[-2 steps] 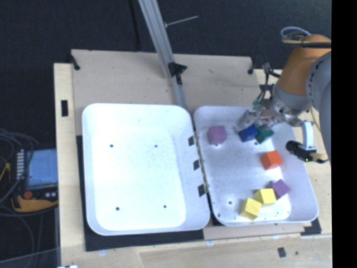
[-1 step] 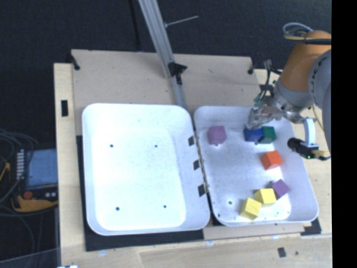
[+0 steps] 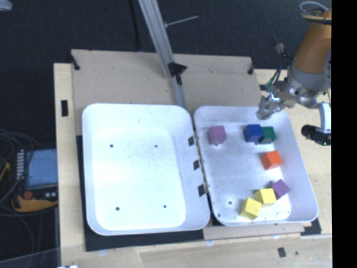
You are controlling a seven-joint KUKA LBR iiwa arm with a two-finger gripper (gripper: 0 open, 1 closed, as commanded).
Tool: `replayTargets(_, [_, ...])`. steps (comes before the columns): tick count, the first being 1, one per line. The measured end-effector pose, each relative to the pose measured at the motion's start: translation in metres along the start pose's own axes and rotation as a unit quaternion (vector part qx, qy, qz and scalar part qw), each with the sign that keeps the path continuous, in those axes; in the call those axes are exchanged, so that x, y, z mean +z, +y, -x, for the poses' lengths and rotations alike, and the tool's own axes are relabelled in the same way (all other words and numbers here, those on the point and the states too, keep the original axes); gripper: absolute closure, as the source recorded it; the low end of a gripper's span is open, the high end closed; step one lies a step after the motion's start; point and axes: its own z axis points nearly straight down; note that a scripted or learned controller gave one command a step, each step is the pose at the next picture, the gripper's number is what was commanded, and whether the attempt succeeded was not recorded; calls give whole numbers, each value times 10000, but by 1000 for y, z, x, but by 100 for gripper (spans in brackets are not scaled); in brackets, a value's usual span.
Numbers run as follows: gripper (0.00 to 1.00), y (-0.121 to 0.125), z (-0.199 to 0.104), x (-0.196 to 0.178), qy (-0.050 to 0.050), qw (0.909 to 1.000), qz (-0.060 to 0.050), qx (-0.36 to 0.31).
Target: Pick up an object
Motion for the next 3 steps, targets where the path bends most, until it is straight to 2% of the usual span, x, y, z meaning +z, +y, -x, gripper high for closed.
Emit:
replayTargets(1, [100, 2, 2, -55, -2, 10000, 0, -11])
replayTargets(2, [100, 4, -48, -43, 17, 10000, -39, -13])
replayTargets(3, [100, 7, -110, -48, 22, 10000, -39, -21])
